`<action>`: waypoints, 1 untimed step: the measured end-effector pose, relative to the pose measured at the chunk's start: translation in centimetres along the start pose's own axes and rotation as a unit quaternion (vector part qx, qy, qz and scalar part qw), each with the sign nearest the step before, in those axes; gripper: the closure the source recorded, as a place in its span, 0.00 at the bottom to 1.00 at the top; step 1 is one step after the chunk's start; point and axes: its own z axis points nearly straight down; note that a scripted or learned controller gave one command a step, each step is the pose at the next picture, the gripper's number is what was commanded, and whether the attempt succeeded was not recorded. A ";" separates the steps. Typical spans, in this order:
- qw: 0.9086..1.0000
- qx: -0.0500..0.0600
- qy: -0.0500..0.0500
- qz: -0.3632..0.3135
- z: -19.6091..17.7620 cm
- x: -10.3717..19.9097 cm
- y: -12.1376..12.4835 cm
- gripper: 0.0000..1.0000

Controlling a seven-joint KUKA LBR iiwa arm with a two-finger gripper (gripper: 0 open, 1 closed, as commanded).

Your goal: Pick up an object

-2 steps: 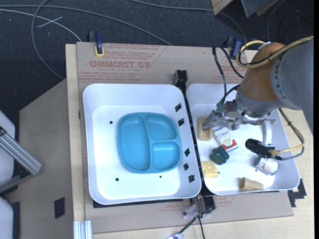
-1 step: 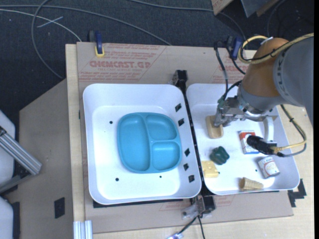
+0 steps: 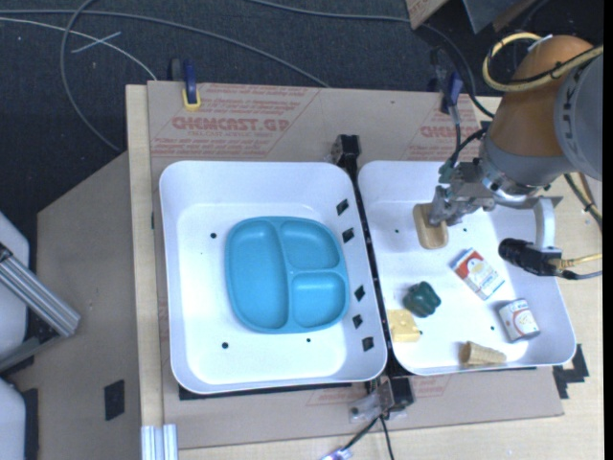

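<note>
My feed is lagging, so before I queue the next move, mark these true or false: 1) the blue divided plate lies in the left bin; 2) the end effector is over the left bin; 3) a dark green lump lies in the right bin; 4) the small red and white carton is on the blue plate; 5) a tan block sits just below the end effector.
1) True: the blue divided plastic plate lies in the left white bin.
2) False: the end effector is over the right white bin.
3) True: the dark green lump lies there.
4) False: the small red and white carton lies in the right bin.
5) True: the tan block sits there.
</note>
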 end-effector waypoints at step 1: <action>1.000 0.000 0.000 0.000 -5.5 0.0 0.2 1.00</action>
